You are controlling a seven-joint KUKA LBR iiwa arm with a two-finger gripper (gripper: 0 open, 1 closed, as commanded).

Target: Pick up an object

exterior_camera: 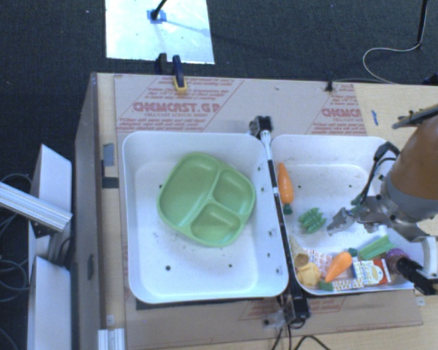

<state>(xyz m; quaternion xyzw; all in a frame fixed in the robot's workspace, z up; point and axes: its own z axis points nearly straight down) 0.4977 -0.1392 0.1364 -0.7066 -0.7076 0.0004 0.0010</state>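
My gripper (342, 222) hangs over the middle of the right bin (328, 152), at the end of the grey arm coming in from the right. Just to its left lies a small green toy vegetable (312, 219), a short gap away. An orange carrot (285, 183) rests along the bin's left wall. Below the gripper, along the front wall, lies a pile: a second carrot (338, 265), a green piece (375, 247), a purple piece (398, 256), a yellow piece (307, 270) and a printed packet (365, 272). I see nothing held in the gripper.
The left bin (146, 268) holds a green divided plate (206, 199). A black rod (274, 188) runs along the seam between the bins. The bench edge and dark floor lie to the left.
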